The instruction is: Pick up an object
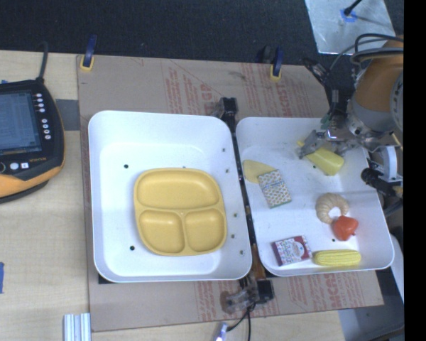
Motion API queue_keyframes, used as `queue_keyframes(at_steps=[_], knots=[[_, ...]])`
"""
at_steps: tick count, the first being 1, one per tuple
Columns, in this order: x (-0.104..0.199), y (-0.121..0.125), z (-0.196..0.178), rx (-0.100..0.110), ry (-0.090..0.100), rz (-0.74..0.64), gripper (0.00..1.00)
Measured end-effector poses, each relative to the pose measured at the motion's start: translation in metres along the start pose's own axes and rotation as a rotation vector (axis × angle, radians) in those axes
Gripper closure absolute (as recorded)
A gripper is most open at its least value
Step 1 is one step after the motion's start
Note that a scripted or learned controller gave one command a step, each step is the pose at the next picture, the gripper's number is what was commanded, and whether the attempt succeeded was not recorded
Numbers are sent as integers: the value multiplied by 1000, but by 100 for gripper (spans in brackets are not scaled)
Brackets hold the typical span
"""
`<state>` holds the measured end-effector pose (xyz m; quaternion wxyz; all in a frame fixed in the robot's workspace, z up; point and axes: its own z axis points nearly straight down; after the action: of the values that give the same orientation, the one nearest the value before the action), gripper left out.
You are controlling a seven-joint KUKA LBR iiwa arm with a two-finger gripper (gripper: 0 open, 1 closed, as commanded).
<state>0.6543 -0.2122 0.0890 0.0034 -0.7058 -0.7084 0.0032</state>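
A yellow block-shaped object (326, 161) lies in the right bin (284, 130) toward its 1 o'clock corner, right under the gripper (326, 140), whose fingers are spread apart, one tip at the object's 10 o'clock side and the other near its 2 o'clock side; the object rests on the bin floor and whether the tips touch it I cannot tell. The grey arm with its orange band (376, 84) comes in from 2 o'clock. Elsewhere in the right bin: a pale yellow wedge (255, 169) at 9 o'clock, a patterned packet (274, 188) just beside it, a croissant-like toy (332, 206) touching a red toy (346, 226) at 4 o'clock, a corn cob (336, 258) and a small red-and-white box (291, 251) along the 6 o'clock edge. The left bin (113, 141) holds a yellow divided tray (179, 210). A teach pendant (18, 137) sits on the bench at 9 o'clock.
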Motion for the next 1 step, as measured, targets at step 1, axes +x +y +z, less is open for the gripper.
queue_keyframes(at_steps=[1], knots=[[1, 2, -3, -6, 0, -1, 0]])
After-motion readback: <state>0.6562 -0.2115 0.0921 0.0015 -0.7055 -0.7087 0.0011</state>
